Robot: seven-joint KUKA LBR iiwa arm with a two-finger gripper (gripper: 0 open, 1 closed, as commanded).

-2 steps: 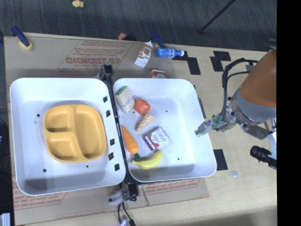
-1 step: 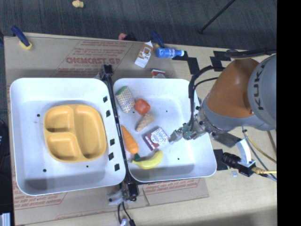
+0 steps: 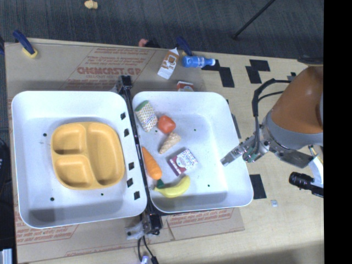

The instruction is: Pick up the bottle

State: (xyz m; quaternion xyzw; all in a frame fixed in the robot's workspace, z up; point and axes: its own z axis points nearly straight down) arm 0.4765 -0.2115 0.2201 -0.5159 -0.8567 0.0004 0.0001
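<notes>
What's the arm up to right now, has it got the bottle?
Gripper at right bin's right rim, holding nothing visible. Bottle on bench behind bins, untouched. Nothing on it.

Desk (image 3: 110, 65) matt printed cardboard; bins (image 3: 217, 106) smooth glossy white plastic; yellow tray (image 3: 88, 154) left of pincer (image 3: 235, 154) matt plastic.

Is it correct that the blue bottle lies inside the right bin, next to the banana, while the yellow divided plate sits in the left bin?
Not quite. The camera view shows the blue bottle lying on the bench outside the bins, beyond the far edge of the right bin, far from the banana. The yellow divided plate does sit in the left bin.
</notes>
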